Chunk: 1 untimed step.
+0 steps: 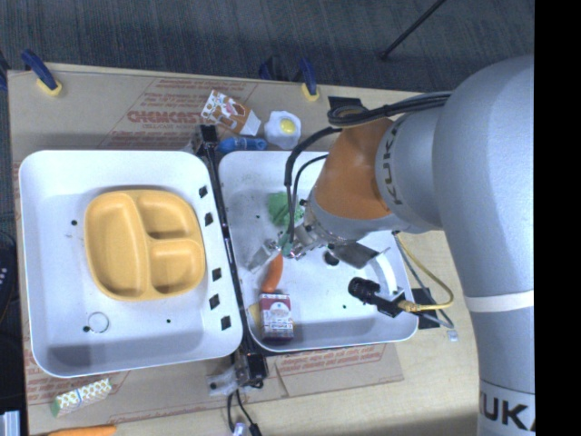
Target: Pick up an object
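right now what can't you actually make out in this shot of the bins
- Gripper, camera view: the orange wrist band covers it, so finger state is unreadable.
- Green object, right bin: partly under the arm, identity unclear.
- Small box at the bin's near wall: label print too small to read.
- Carrot-like orange piece: its upper end meets the gripper; contact unclear.

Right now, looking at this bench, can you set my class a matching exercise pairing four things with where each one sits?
Things:
1. yellow tray
2. carrot
3. red carton
4. yellow and white cup

Places:
A. on the cardboard beyond the bins
B. at the near edge of the right bin
C. in the left bin
D. in the middle of the right bin, by the gripper

Pairs: 1-C, 2-D, 3-B, 4-A
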### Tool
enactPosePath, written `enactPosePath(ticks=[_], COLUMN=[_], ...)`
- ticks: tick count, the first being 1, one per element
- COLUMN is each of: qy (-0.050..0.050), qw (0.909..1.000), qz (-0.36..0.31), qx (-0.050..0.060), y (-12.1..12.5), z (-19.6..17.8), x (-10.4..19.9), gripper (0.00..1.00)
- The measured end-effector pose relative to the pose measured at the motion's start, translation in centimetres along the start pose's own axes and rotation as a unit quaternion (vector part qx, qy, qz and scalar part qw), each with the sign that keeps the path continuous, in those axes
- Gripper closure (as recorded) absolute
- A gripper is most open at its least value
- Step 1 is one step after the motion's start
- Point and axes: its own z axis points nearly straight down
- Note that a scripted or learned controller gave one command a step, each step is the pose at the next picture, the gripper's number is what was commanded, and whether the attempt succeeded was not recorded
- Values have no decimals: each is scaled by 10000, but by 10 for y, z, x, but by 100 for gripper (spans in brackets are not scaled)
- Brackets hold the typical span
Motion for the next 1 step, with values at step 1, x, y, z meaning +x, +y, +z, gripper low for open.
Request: enactPosePath(ticks=[1], qy=[3], qw=[10000], qz=[-21], qx=[7], y=[0], z=[-10], x=[0], gripper=[100])
